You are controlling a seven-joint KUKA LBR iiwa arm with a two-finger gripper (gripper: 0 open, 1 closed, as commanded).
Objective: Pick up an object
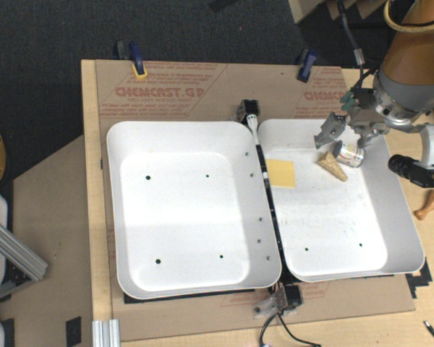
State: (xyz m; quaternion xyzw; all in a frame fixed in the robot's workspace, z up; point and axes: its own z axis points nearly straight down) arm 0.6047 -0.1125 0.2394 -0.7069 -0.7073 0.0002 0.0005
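In the right bin (390, 223), near its back right, lie a small silvery cylinder (351, 156) and a tan wedge-shaped piece (333, 168), touching each other. A flat yellow square (281, 173) rests by the bin's left wall. My gripper (347, 140) hangs just above the cylinder, open, with one finger (330, 131) to its left and the other to its right. Nothing is held between them.
The left bin (123, 194) stands beside the right one, their walls meeting along a black strip. Both sit on a brown board held by blue clamps (137, 58) at the back. The arm's grey and orange wrist (412, 63) looms over the back right corner.
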